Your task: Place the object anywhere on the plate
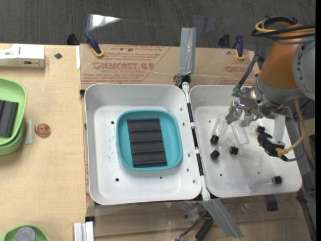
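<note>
Where the end effector [239, 115] hovers — grip unclear — lie clear, black-capped vials [216, 131].

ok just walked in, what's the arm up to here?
The KUKA arm reaches in over the right bin, its pincer low among several clear vials with black caps. Whether it has gripped one is not clear from this view. The teal plate sits in the left bin with a black ribbed insert on it and no vial, so the placing isn't done yet.
</note>
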Robot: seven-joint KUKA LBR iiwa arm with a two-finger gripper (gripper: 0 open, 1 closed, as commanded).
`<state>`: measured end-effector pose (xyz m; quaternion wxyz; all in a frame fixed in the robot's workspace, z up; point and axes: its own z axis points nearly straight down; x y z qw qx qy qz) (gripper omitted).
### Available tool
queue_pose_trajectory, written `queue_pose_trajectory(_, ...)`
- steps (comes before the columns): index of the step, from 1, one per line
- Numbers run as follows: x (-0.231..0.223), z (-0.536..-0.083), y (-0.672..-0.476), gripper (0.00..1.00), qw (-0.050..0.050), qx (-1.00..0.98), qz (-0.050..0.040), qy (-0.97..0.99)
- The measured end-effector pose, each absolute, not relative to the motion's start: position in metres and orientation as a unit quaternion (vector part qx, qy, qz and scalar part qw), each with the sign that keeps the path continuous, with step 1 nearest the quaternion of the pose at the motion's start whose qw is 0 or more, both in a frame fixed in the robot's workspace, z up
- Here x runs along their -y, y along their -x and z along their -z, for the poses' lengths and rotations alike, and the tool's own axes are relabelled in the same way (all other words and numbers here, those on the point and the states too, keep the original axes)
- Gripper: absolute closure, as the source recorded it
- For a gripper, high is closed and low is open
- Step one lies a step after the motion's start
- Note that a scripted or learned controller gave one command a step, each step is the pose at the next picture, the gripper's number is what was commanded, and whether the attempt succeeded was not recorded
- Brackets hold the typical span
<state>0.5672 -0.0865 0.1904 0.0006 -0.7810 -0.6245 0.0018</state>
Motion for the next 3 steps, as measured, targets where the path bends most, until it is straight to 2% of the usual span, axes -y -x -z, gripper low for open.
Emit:
queue_pose_trajectory(1,0.032,-0.191,-0.523,1.00,0.001,0.646,-0.0018,0.763)
queue_pose_trajectory(2,-0.060,-0.191,-0.524,1.00,0.001,0.703,-0.0016,0.711)
queue_pose_trajectory(3,-0.060,-0.191,-0.524,0.00,0.001,0.703,-0.0015,0.711)
